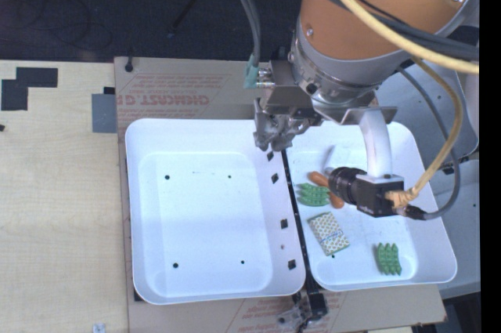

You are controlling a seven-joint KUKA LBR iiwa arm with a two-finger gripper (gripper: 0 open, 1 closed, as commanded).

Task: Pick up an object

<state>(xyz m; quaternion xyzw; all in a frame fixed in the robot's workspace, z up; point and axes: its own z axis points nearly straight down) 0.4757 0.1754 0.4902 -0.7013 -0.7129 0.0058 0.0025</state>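
— Two white bins on the surface (pixel 63 206), side by side. Where's the hand (pixel 274 137)?
— Over the seam between them, near the far rims. Released or clenched, I cannot tell.
— And the objects?
— All in the right bin (pixel 423 261): a green leafy piece (pixel 313 196) touching an orange piece (pixel 317 178), a patterned block (pixel 328 233) nearer us, a green ridged piece (pixel 387 258) by the near corner.
— Anything in the way?
— A black camera mount (pixel 368 190) hangs over the orange piece.

You look down from one fixed camera above the bench (pixel 63 190), slanted, left bin (pixel 149 167) and right bin (pixel 423 245) both in frame, arm (pixel 376 2) looming close at upper right.
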